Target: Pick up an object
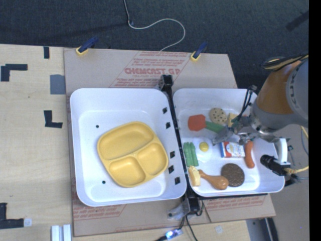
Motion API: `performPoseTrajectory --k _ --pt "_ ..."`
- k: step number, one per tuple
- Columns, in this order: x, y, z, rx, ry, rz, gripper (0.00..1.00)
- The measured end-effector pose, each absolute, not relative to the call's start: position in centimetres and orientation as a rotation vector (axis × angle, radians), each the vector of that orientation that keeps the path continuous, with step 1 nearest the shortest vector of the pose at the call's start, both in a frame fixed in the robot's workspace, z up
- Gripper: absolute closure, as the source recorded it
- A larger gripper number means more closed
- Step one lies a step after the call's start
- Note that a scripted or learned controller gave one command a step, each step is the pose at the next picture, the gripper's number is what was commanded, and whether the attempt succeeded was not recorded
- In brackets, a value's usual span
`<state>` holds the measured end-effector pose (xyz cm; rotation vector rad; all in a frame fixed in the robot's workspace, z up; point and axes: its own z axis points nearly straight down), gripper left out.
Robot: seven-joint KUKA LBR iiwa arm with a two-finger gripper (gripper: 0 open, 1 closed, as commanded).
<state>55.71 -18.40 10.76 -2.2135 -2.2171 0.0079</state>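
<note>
grey arm with orange band, from the right, claw (226, 134) low, wrist bent down

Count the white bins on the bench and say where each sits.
2. The left bin holds a yellow divided plate; the right bin, touching it along the middle, holds the small toy foods.

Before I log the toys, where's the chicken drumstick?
The chicken drumstick lies along the right bin's near edge, between the brown patty and the green beans.
</note>
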Motion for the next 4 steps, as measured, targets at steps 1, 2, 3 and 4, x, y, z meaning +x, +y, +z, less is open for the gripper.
performPoseTrajectory --k 1,2,3,4 --pt "56.0 -18.6 8.7 -2.228 -2.23 0.002 0.0" --pt "56.2 -18.5 9.9 -2.227 -2.233 -0.005 1.0" --pt "56.3 -17.5 14.6 -2.219 -2.225 -0.001 1.0" --pt "57.3 -16.9 19.9 -2.219 -2.227 -0.002 1.0"
